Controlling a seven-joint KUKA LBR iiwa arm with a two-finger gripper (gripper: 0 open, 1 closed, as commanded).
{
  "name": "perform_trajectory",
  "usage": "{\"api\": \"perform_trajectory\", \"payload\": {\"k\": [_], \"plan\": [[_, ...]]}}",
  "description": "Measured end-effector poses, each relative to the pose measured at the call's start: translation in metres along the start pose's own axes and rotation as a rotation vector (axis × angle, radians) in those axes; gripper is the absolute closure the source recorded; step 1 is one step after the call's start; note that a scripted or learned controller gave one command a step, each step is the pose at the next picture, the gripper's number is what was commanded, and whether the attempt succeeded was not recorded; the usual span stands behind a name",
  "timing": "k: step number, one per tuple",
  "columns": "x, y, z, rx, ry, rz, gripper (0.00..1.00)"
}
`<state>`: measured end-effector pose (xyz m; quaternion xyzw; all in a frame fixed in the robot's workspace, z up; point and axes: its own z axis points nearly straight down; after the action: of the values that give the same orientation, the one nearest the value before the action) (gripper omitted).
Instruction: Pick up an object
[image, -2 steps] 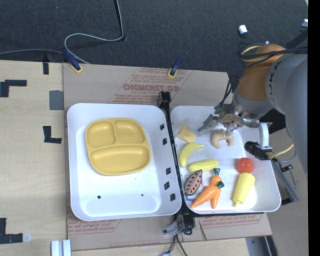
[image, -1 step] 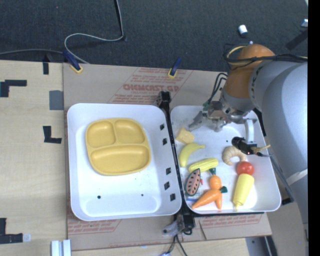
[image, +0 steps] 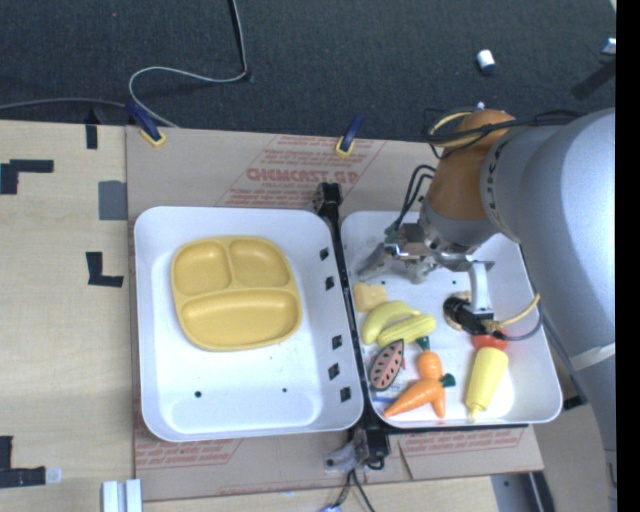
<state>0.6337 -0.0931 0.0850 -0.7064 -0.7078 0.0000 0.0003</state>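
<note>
cardboard (image: 250, 180) covers bench under two white bins (image: 160, 330); dark carpet (image: 350, 60) behind; jaws (image: 405, 250) state unclear.

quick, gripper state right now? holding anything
gripper: open, holding nothing, low over the upper left part of the right bin, just above the toy bananas.

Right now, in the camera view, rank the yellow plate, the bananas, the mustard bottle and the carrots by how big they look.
1. Yellow plate, largest by far.
2. Bananas, mustard bottle and carrots look too alike to rank.
</note>
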Motion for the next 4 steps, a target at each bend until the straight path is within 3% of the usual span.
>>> {"api": "perform_trajectory", "payload": {"k": [1, 2, 3, 4], "plan": [[-0.012, -0.062, -0.001, -0.001, -0.001, 0.002, 0.0], [-0.012, -0.061, -0.011, -0.004, -0.002, 0.002, 1.0], [-0.014, -0.032, -0.159, -0.002, -0.002, 0.001, 1.0], [-0.014, -0.033, -0.159, 0.0, -0.002, 0.001, 0.0]]}}
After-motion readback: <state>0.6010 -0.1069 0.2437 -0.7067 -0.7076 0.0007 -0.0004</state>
